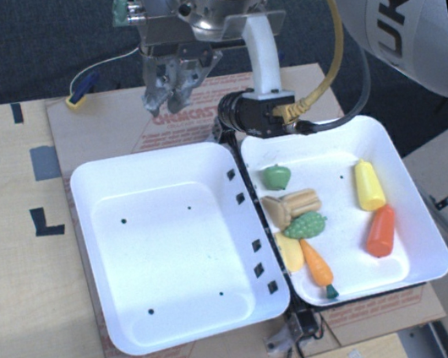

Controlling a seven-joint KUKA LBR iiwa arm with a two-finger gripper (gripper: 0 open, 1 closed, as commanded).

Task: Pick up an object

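The pincer (173, 97) is hanging above the cardboard sheet (113, 133) behind the left bin (97, 239), carrying nothing; its fingers are bunched together at the tips, though whether they are truly closed I cannot tell from this slant. To do the pick well, it is worth choosing a piece lying apart from the others, and the yellow toy (368, 184) and the red-orange toy (380, 232) near the right bin's (390, 145) far wall are looking like the cleanest targets (the carrot (316, 262), the green knobbly piece (305, 225) and the tan piece (294, 204) are touching one another beside the divider, so a descent there is risking a nudge rather than a grasp). The small green round piece (275, 177) is sitting just above that cluster. All the toys are lying in the right bin, down and to the right of the pincer and well apart from it.
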